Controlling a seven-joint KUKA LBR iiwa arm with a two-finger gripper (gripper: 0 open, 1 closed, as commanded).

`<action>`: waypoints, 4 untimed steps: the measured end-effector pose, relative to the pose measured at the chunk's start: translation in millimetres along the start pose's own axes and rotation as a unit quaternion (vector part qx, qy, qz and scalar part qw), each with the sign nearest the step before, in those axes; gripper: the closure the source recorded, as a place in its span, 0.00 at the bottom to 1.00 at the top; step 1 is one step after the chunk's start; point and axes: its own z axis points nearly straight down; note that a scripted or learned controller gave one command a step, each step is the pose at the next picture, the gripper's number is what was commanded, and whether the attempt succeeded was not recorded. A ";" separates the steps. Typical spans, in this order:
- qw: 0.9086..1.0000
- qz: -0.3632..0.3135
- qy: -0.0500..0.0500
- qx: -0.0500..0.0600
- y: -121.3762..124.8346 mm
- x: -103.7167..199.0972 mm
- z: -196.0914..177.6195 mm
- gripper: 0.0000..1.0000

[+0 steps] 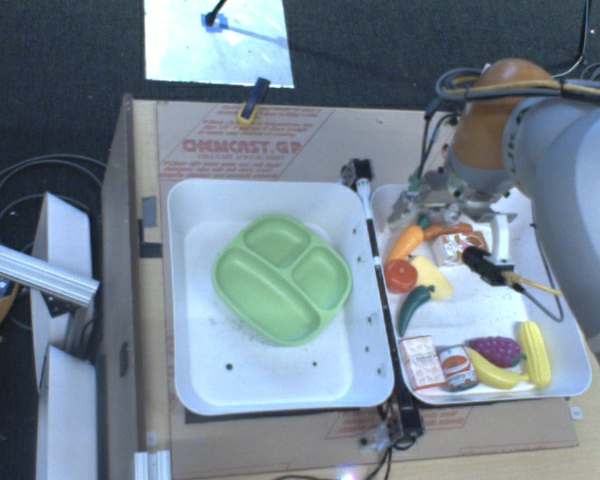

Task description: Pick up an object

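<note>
We see a bench with two shallow white bins side by side, and our grey arm (pixel 565 178) reaching in over the right bin (pixel 570 368) from the right edge of the view. The left bin (pixel 195 368), well away to the gripper's left, holds a green divided plate (pixel 280 278). Our gripper (pixel 448 200) hangs over the far end of the right bin, under the orange band of the wrist; its fingers are hidden by the wrist hardware, so we cannot tell whether they stand apart or together, and we see nothing between them. The toy food lies just below the gripper and toward the viewer. Nearest is an orange carrot (pixel 407 241), down and a little left of the gripper, its long axis running slantwise from upper right to lower left. Just beyond it sits a red tomato (pixel 401 274), then a dark green pepper (pixel 412 308). Further toward the near end lie a yellow corn cob (pixel 534 353), a banana (pixel 492 369), purple grapes (pixel 495 348) and a small packet (pixel 421 360). We judge the carrot the likeliest pick, calling for a short descent with the grip set across its slant.
</note>
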 end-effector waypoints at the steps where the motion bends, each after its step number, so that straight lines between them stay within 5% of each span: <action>1: 1.000 -0.001 0.001 -0.001 4.1 1.2 0.0 0.00; 4: 1.000 -0.002 0.000 -0.001 5.0 2.8 -0.1 0.00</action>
